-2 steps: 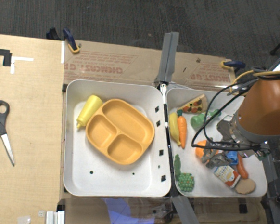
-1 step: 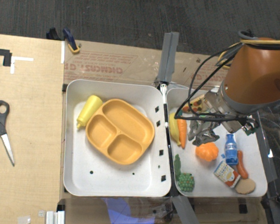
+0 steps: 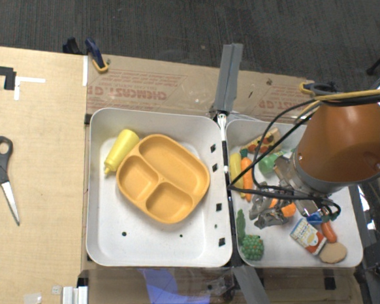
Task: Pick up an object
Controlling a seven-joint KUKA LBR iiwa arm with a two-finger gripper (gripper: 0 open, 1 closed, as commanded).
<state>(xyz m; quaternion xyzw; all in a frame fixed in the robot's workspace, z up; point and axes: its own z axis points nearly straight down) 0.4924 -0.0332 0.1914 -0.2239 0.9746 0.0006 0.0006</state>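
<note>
The arm's orange band (image 3: 341, 140) hangs over the right bin (image 3: 352, 256), and my gripper (image 3: 270, 215) reaches down among the toy food there. Its metal tips sit next to an orange carrot piece (image 3: 288, 209) and just above a green broccoli (image 3: 252, 246). More small toys crowd the bin's left side, among them a yellow piece (image 3: 235, 165) and a green one (image 3: 268, 163). A white carton (image 3: 305, 233), a red piece (image 3: 330, 231) and a tan cookie (image 3: 333, 252) lie at the lower right. The arm hides the bin's upper right.
The left bin (image 3: 104, 240) holds a yellow three-part tray (image 3: 163, 177) and a yellow bottle (image 3: 120, 149) at its upper left. Scissors (image 3: 2, 172) lie on the wooden bench at the far left. A grey divider post (image 3: 227, 79) stands between the bins at the back.
</note>
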